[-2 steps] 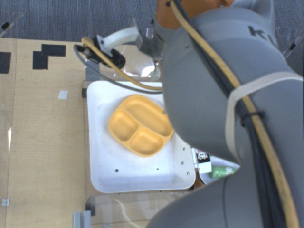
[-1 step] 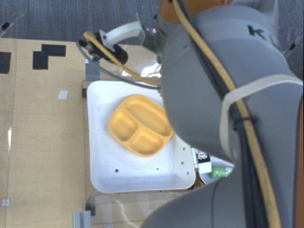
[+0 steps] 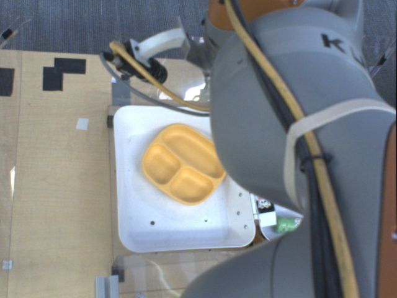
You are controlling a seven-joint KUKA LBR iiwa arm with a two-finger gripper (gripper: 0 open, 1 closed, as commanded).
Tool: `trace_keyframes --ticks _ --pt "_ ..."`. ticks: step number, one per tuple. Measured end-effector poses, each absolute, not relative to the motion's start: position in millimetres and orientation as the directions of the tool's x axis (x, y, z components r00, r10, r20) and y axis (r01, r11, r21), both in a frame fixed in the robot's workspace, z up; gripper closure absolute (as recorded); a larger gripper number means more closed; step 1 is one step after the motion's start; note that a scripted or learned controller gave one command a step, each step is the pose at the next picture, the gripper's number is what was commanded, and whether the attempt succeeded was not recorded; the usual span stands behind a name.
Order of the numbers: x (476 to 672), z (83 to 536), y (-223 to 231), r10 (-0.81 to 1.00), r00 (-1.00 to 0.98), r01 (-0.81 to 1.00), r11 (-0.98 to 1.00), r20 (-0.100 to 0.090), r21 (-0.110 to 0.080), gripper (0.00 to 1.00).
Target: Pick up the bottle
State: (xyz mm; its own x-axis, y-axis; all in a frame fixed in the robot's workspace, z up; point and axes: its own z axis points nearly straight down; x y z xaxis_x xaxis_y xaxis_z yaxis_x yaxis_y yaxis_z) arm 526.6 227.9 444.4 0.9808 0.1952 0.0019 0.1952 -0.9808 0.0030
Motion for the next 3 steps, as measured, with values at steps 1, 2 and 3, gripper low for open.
trace_keyframes --ticks 1,2,3 --pt "528.0 454.5 225.8 0.191 0.981 0.191 -0.981 0.003 0.005 1.00" --pt "527.9 454.7 225.8 0.191 0.982 0.191 -0.982 0.003 0.005 0.00" --pt "529.1 464.7 224.5 0.189 0.982 0.189 -0.982 0.004 0.007 1.00"
